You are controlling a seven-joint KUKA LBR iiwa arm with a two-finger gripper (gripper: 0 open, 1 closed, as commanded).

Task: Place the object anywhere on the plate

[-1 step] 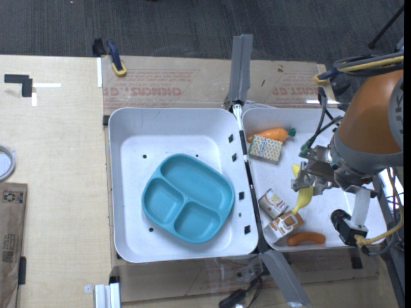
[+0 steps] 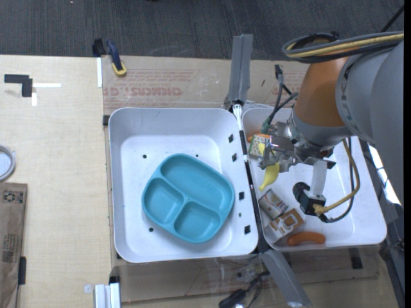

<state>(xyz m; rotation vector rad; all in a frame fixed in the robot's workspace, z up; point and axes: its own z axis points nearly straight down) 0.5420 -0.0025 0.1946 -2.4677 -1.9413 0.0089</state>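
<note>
My pincer (image 2: 277,154) hangs low in the right bin (image 2: 359,233), near its left wall; whether it is spread or pinching, I cannot tell, my wrist hides it. A yellow banana (image 2: 268,175) lies just under it, long axis running down-left, and I cannot see it gripped. Further down lie a brown box (image 2: 280,214) and a carrot (image 2: 306,239). The plate (image 2: 187,199) sits in the left bin (image 2: 128,178), so my carry goes leftward over the wall between
</note>
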